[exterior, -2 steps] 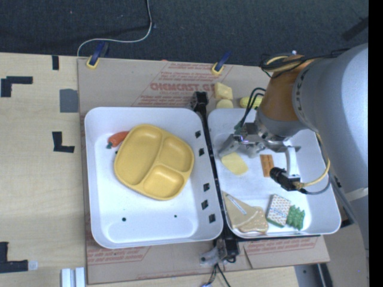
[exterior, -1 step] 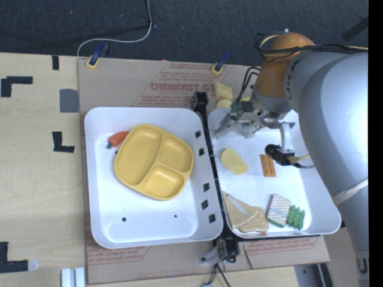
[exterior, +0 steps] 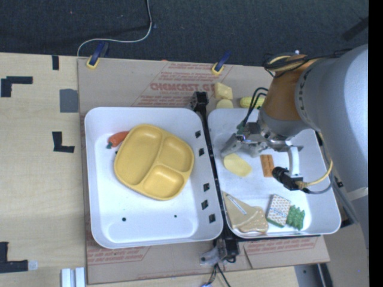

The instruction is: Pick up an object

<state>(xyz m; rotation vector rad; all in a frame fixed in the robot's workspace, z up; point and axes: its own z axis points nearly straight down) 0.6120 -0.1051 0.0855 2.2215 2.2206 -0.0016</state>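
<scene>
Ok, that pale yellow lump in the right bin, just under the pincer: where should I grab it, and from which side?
Probably from straight above. The yellow lump lies flat on the right bin floor as an oval, long axis running from upper left to lower right. Close across its narrow middle, fingers on its two long sides. It lies apart from the orange piece, though the bin's left wall is close. The pincer hangs just above it.

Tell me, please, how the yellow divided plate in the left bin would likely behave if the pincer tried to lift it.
The yellow divided plate looks like moulded plastic, so it is probably stiff and light for its size. Its smooth, glossy surface may be slippery. It spreads wide and shallow in the left bin, so only a raised edge seems graspable, and held there it may tilt.
</scene>
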